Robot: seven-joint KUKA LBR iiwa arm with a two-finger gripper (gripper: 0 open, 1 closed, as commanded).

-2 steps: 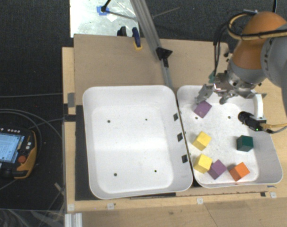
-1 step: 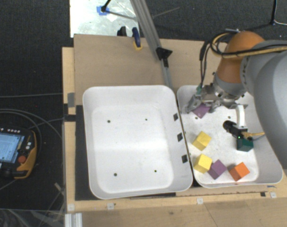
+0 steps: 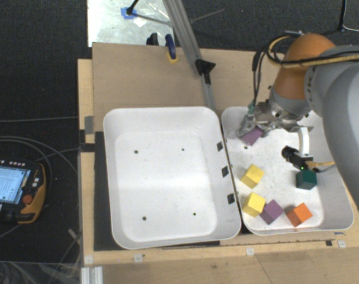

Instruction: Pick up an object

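My gripper (image 3: 251,125) hangs over the far left corner of the right bin (image 3: 340,216), below the orange band of the arm. A purple block (image 3: 251,136) lies right at its tip, partly covered by it. Whether the block is gripped cannot be told from here. More blocks lie in the same bin: a yellow block (image 3: 252,175) in the middle left, a second yellow block (image 3: 254,204) and a second purple block (image 3: 272,211) near the front, an orange block (image 3: 298,214) at the front right, and a green block (image 3: 306,179) on the right.
The left bin (image 3: 162,176) stands beside the right one, joined by black clips along the shared edge. A slanted metal pole (image 3: 185,34) crosses the bench's far side. A black connector (image 3: 292,155) hangs from the arm above the green block.
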